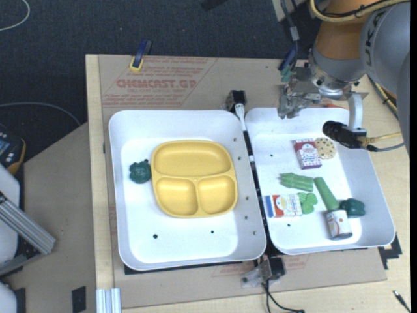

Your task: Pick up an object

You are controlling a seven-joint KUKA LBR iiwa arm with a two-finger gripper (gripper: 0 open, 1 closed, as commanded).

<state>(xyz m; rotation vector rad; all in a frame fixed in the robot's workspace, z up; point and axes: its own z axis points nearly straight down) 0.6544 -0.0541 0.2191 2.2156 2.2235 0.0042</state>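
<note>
On dark carpet, cardboard-topped bench (163,83) with two white bins (124,175); claw (291,106) state indiscernible.

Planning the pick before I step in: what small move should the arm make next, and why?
Probably shift the tool toward the camera and down over the red packet. It sits above the right bin's far rim, holding nothing visible, and the packet is the closest item with bare floor beside it.

Single fixed camera above desk (98,175), looking down at slant. Both white bins in frame: left bin (124,194), right bin (371,194). Moderately close. Arm (355,31) enters from far right.
</note>
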